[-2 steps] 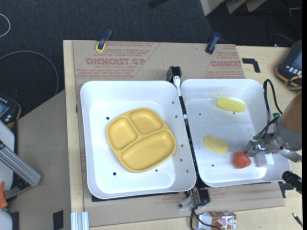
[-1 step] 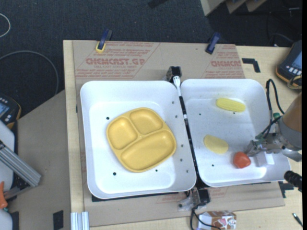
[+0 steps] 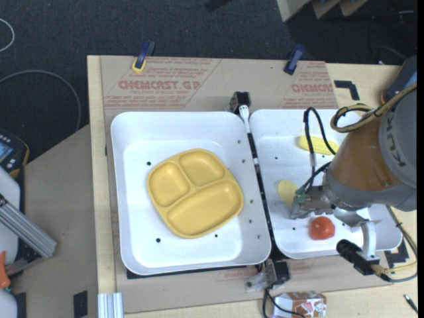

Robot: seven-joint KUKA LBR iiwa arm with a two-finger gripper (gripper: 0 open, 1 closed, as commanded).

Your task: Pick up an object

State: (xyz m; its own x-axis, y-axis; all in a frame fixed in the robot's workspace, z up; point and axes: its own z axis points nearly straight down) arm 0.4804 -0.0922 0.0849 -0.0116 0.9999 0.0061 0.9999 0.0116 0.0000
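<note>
Two shallow white bins sit side by side on the brown table (image 3: 199,78). The left white bin (image 3: 132,244) holds one big thing: a yellow plastic plate with three sections (image 3: 194,192). It lies flat near the middle of the bin, turned a little.

The right white bin (image 3: 271,128) holds a few small things. A long yellow banana-shaped toy (image 3: 315,144) lies near the back, partly hidden behind the arm. A small pale yellow round piece (image 3: 286,191) lies near the left side of this bin. A small red round toy like a tomato (image 3: 322,228) lies toward the front of the bin.

The grey arm with the orange band (image 3: 364,164) comes in from the right and bends down into the right bin. Its hand (image 3: 306,204) is low, between the pale yellow piece and the red toy. It is just beside the pale yellow piece and just above and left of the red toy. The hand looks small and dark from up here, and I cannot tell if it is apart or together, or if it is touching anything. Nothing can be seen held in it.
</note>
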